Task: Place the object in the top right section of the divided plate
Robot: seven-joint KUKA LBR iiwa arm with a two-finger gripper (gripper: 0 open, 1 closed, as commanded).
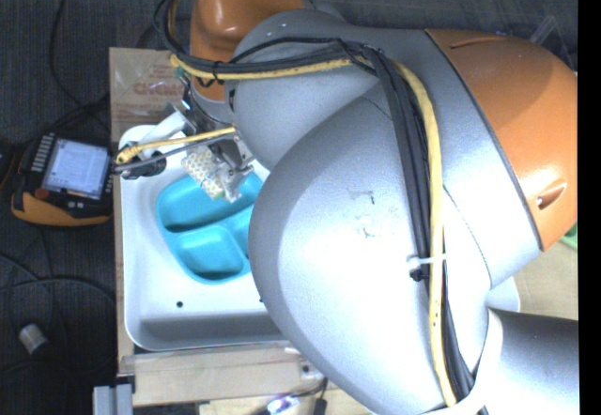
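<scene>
Dark carpet at far left carries an orange-cased handheld pendant (64, 176) with a lit screen, its cables trailing across the floor. Beside it, a shallow white bin (150, 296) sits on the bench and holds a blue divided plate (208, 225), two of whose sections are visible, both bare. Just above the plate's upper edge hangs the gripper (218, 176), its pale, perforated fingers (205, 169) pointing down over the plate; whether they are parted or closed on anything cannot be told, and the object to be placed cannot be made out. From there rightward, the grey arm (376, 216) with its orange band and bundled black and yellow cables covers much of the bench.
</scene>
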